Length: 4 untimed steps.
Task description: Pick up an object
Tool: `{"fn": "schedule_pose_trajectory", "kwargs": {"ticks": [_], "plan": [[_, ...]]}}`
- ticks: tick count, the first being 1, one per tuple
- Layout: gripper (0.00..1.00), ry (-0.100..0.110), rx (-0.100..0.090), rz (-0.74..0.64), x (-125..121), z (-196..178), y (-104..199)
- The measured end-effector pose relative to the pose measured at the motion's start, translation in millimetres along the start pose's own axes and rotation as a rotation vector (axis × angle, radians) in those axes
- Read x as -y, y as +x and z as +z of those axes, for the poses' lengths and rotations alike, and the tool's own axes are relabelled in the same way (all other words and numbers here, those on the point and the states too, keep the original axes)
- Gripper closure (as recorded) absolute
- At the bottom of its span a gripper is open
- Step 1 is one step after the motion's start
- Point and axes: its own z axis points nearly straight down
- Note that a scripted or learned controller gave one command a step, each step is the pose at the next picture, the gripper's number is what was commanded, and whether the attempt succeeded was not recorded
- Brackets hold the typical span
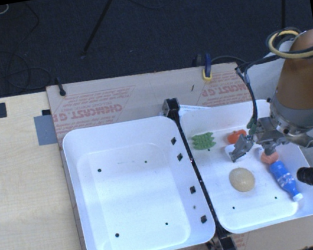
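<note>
- The end effector (243, 148) hangs low inside the right bin (263, 219), at the bin's far right part, with the grey arm (301, 90) and its orange band rising away to the right.
- Whether its fingers are spread or closed cannot be told from this angle; nothing is clearly seen between them, so no object counts as held.
- Just beyond the end effector, toward the far wall of the bin, lies a small orange object (236, 135), close to the fingers but not visibly clamped.
- To the left of the end effector, near the bin's inner wall, sits a green ridged toy (203, 140), apart from the metal parts.
- Nearer the camera than the end effector, a little below it in the view, rests a tan, egg-shaped ball (242, 179) on the bin floor, separate from everything else.
- To the right of the end effector and toward the near side lies a blue bottle (285, 179) with a white cap at its near end, slanted along the bin floor; a reddish piece (269, 158) sits at its far end, partly under the wrist.
- Well to the left of the end effector, past the black divider clips, is the left bin (79, 165).
- Both bins sit on a cardboard sheet (110, 102) printed with red lettering, on the pale wooden tabletop (21, 205).
</note>
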Motion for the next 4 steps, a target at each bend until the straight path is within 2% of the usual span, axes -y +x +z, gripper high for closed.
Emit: {"fn": "schedule_pose_trajectory", "kwargs": {"ticks": [1, 2, 3, 4], "plan": [[0.0, 0.005, 0.0, 0.0, -46, 105, -15], [0.0, 0.003, 0.001, 0.004, -11, 86, -69], [0.0, 0.002, -0.001, -0.002, -13, 152, -27], [1.0, 0.003, -0.001, 0.005, -13, 138, -30]]}}
